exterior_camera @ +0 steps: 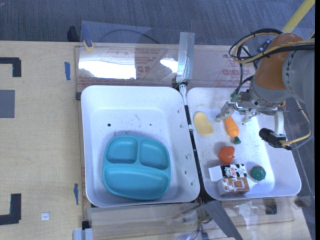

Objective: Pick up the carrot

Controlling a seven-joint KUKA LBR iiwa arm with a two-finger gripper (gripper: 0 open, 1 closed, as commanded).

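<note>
The carrot (231, 128) is small and orange with a green stem end at its lower right. It lies in the right bin (287, 184), near the bin's upper middle. My gripper (235, 115) hangs just above the carrot's upper end. It is open, with one finger to the left of the carrot's tip and the other to the right. The carrot rests on the bin floor and the fingers are not closed on it.
Around the carrot lie a yellow piece (203, 123) to its left, a red-orange tomato (226, 153) below, a small printed carton (233, 177) and a green ball (258, 173). The left bin (95, 104) holds a blue divided plate (136, 166).
</note>
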